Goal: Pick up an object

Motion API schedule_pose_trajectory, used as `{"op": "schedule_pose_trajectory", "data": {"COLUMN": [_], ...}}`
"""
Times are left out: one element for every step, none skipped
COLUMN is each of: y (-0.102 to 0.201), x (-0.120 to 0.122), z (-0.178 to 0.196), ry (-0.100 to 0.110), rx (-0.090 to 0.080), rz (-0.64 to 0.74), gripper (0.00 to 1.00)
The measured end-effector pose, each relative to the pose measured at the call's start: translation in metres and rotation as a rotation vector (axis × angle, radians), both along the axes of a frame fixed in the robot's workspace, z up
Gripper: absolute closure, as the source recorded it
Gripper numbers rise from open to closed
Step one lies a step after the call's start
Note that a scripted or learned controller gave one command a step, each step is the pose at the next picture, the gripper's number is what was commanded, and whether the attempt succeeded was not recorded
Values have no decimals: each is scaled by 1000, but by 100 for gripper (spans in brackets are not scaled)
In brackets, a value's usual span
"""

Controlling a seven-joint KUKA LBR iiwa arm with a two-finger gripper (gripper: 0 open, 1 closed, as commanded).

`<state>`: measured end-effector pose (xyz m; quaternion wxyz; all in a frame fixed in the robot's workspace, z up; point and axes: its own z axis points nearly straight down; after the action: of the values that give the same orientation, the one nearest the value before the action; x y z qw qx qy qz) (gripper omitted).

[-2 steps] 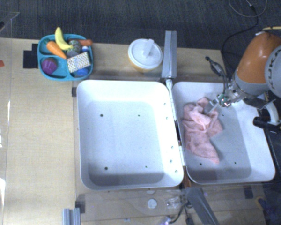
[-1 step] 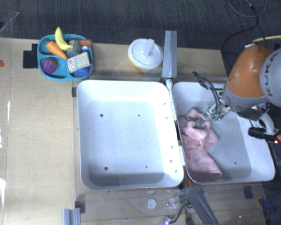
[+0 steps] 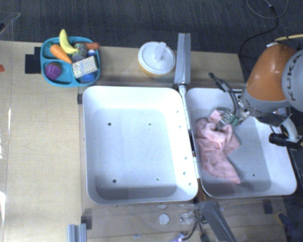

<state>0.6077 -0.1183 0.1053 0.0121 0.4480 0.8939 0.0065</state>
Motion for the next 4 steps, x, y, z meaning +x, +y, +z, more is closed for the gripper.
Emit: {"op": "schedule_pose_trajectory", "data": {"y": [43, 71, 71, 35], "x": [57, 53, 63, 50], "z": [82, 102, 159, 93], "ry": [18, 19, 17, 21], "rx": [6, 2, 5, 0], "rz": [-444, -192, -354, -72], "gripper": [100, 100, 100, 100]}}
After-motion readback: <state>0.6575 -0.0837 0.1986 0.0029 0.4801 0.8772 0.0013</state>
